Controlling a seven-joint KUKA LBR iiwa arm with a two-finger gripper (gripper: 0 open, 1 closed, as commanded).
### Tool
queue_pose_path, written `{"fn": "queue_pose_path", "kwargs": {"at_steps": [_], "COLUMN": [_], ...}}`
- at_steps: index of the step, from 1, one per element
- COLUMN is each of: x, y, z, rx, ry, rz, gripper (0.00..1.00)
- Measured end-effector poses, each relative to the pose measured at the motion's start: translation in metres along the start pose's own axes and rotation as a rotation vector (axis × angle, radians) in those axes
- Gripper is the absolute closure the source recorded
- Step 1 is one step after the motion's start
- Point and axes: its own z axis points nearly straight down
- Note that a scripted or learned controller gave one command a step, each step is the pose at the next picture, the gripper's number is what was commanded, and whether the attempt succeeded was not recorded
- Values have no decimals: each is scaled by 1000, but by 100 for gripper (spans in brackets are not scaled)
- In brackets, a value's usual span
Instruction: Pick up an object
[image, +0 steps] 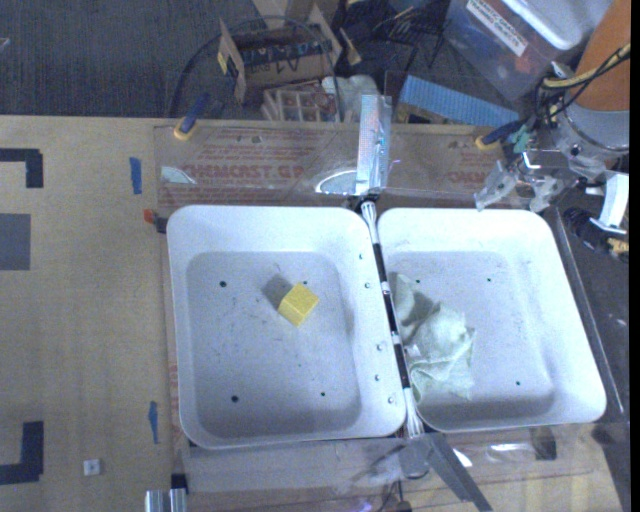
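A small yellow block (298, 303) lies in the middle of the left bin (200, 300). A crumpled pale cloth (437, 338) rests in the right bin (520, 300), against its left wall. My gripper (518, 193) hangs at the upper right, above the back rim of the right bin and well away from both objects. It stands open, and nothing is between its fingers (491, 190).
A divider ridge (385, 320) runs between the two bins. Behind them are a cardboard sheet (250, 165), a clear upright panel (370, 150) and clutter with cables. The wooden bench (80, 300) stretches to the left.
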Motion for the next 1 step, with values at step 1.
{"fn": "queue_pose_path", "kwargs": {"at_steps": [1], "x": [62], "y": [-25], "z": [-124], "rx": [-3], "ry": [-1], "rz": [307], "gripper": [0]}}
